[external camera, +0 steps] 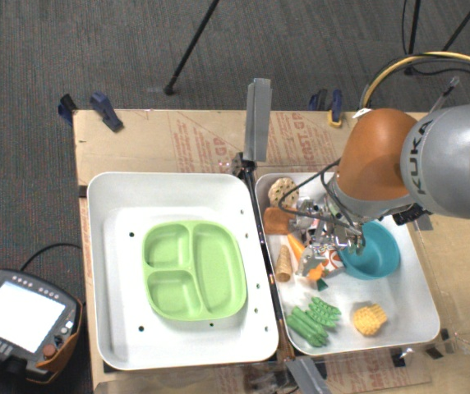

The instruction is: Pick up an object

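Down low in the right bin (420, 302), gripper (327, 249) hanging over toys crowded by the left wall: orange carrot (296, 246), cone (283, 262), blue bowl (372, 251) touching. Cannot tell about the grip. Green peas (313, 319) and yellow corn (368, 318) lying apart near the front edge, green plate (194, 270) sitting alone in the left bin (108, 220).

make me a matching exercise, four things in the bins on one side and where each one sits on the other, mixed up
Things:
1. green divided plastic plate
2. blue plastic bowl
3. yellow toy corn piece
4. green toy pea pods

Places:
A. right bin, near edge, left of the corn
B. middle of the left bin
C. right bin, beside the gripper
D. right bin, near edge, below the bowl

Pairs: 1-B, 2-C, 3-D, 4-A
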`<state>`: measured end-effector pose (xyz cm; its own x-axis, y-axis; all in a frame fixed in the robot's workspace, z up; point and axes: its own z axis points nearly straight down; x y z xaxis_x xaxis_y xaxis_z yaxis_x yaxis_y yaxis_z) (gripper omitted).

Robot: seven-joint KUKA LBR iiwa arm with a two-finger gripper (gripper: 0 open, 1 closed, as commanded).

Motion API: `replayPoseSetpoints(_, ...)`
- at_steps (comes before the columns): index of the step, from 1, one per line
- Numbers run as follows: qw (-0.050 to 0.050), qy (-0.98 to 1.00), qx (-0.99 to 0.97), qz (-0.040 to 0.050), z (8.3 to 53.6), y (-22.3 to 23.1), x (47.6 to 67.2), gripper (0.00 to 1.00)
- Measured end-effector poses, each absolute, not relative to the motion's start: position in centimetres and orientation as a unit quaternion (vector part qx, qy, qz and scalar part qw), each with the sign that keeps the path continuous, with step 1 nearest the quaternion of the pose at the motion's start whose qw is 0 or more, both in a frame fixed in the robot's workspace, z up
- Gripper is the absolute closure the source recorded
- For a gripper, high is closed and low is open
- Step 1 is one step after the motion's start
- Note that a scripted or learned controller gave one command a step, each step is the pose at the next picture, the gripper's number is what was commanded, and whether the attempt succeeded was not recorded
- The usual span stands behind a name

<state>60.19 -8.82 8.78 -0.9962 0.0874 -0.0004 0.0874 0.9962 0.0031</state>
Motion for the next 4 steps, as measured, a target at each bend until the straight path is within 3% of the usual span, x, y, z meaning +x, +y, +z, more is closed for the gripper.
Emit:
replayPoseSetpoints(1, 0.0, 0.999, 0.051, 0.0005, 8.7, -8.5, 57.7, 0.0)
replayPoseSetpoints(3, -0.001, 0.997, 0.083, 0.0006, 8.7, -8.3, 54.9, 0.0)
replayPoseSetpoints(4, 0.0, 0.991, 0.134, 0.0007, 8.8, -8.7, 60.2, 0.0)
